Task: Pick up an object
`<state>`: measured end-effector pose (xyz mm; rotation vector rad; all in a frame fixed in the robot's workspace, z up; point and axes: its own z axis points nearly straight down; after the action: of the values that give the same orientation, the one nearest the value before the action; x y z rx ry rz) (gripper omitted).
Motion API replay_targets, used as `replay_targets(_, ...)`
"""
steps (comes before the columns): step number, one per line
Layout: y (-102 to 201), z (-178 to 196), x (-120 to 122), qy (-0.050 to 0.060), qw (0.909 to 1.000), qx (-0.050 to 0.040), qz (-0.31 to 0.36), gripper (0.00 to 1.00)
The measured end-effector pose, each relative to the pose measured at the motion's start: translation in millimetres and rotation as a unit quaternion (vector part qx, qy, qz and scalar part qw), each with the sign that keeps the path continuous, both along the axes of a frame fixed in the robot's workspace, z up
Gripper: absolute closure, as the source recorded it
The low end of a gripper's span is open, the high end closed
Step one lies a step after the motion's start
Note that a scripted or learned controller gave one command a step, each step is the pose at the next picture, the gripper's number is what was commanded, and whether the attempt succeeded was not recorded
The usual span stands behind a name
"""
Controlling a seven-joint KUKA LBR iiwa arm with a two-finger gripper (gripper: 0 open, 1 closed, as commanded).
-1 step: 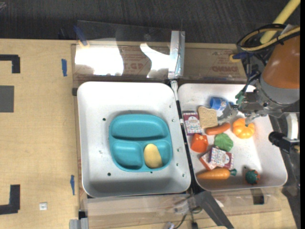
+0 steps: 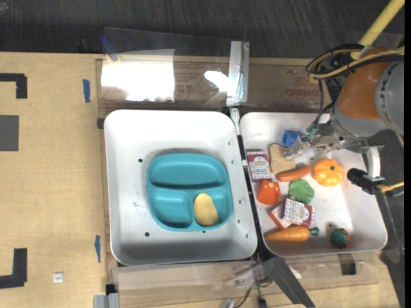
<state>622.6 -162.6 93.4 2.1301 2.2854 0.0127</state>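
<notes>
white bins: 2 (image 2: 122,172) (image 2: 372,233) | teal tray: 1 (image 2: 186,172) | potato: 1 (image 2: 205,209) | carrots: 2 (image 2: 289,234) (image 2: 293,173) | small cartons: 2 (image 2: 259,165) (image 2: 297,212) | pumpkin: 1 (image 2: 327,172) | red pepper: 1 (image 2: 268,191)

toy food (image 2: 300,190) in right bin (image 2: 369,239)

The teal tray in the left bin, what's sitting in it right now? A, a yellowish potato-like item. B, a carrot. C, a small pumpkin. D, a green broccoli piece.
A: a yellowish potato-like item lies in the lower right compartment of the teal tray, while the carrots, pumpkin and green piece are all in the right bin.
</notes>
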Motion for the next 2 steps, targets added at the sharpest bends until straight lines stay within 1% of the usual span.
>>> replay_targets(1, -9.3, -0.6, -24.3, 0.001, 1.0, 0.0021, 0.0, 0.0)
replay_targets(2, -32.9, -0.4, -25.2, 0.0, 0.9981, 0.0009, 0.061, 0.0)
